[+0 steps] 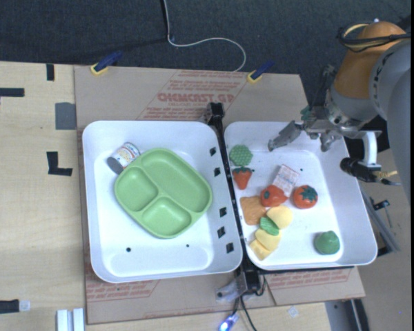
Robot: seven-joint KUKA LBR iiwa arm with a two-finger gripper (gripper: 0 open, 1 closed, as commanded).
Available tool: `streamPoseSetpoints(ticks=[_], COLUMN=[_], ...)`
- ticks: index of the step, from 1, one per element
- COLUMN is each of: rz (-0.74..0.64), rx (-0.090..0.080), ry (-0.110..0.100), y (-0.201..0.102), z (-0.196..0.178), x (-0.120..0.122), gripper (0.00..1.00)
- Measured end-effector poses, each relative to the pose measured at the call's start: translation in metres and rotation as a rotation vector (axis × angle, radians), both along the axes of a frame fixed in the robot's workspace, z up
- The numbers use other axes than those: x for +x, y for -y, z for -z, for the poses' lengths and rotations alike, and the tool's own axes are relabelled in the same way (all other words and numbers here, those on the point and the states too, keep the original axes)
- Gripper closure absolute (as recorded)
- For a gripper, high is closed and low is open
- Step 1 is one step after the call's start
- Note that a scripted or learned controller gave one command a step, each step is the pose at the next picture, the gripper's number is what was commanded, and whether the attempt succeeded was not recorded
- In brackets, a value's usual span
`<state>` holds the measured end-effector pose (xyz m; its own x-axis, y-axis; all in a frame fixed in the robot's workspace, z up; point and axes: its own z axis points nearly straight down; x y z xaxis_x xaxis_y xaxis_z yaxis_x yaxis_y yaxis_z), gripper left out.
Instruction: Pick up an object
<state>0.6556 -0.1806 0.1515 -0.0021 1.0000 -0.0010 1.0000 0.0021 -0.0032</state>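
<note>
The gripper [305, 136] hangs over the far right part of the right bin [345, 205], near its back wall. Two grey fingers spread apart: one [281, 138] reaches left toward the bin's middle, the other [328, 141] points down and right. They stand wide open with nothing between them, though the slant of the view makes it hard to judge how high above the bin floor they are.

The objects lie nearer the camera and to the left of the gripper, all apart from it. Closest is a small pale packet [286, 178], just below the left finger. A red tomato [304, 196] sits right of the packet, and a second red piece [273, 196] left of it. A green leafy top [240, 155] with an orange carrot [242, 178] under it lies by the left wall. An orange slab [252, 209], yellow pieces [270, 232] and a small green bit [268, 223] cluster near the front left. A green round [326, 242] rests alone at front right.

In the left bin [100, 185] lie a green tray [163, 192] and a small can [123, 156] touching its far left edge.
</note>
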Motion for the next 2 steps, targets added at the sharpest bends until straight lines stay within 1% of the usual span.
streamPoseSetpoints(ticks=[1, 2], rz=[-0.002, -0.001], rx=[0.000, 0.000], ry=[-0.001, 0.001], y=[-0.0042, -0.0052], z=[0.0623, 0.0675], x=[0.0047, 0.0045], gripper=[0.00, 0.00])
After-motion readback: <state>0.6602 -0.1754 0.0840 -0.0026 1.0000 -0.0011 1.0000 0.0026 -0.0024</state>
